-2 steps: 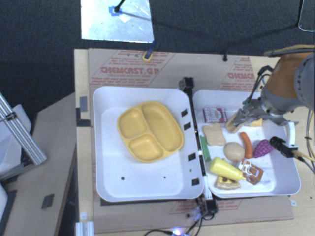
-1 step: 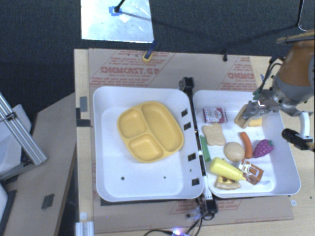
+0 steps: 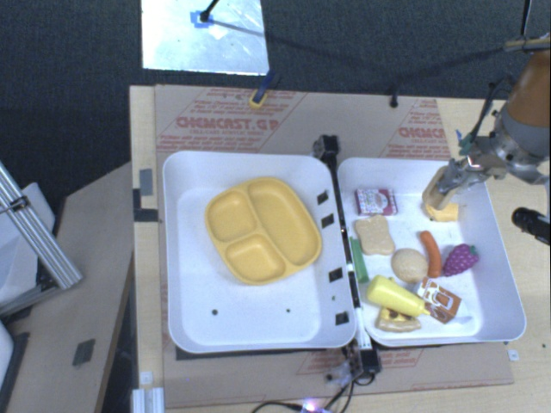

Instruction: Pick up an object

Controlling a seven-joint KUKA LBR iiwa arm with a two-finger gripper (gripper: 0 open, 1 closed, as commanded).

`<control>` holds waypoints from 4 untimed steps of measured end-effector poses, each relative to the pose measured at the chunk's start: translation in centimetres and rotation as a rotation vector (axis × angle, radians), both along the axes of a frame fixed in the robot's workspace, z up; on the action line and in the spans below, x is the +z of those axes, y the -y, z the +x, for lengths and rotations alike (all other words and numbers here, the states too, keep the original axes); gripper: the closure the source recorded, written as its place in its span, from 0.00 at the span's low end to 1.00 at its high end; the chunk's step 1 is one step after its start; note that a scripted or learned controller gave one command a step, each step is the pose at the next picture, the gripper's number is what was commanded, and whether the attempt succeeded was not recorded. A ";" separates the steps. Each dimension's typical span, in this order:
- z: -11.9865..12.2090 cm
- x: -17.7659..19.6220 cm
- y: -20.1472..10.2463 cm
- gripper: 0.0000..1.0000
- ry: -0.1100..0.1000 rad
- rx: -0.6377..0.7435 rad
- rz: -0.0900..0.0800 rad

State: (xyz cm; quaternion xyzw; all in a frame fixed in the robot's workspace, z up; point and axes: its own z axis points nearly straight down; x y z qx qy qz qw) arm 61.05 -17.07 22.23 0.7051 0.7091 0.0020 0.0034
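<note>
Even overhead light, soft shadows; glare on foil sheet (image 3: 205, 22); slightly grainy.

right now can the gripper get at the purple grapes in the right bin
Probably yes. The grapes lie in the open near the right bin's outer wall, nothing on top, the orange carrot just beside them. The gripper sits over the yellow cheese wedge in the same bin, a short move away.

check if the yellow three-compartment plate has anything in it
Empty: the yellow three-compartment plate shows bare yellow in all three wells.
</note>
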 end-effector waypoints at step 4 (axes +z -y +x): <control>4.8 -0.7 -19.8 1.00 -0.004 0.002 0.003</control>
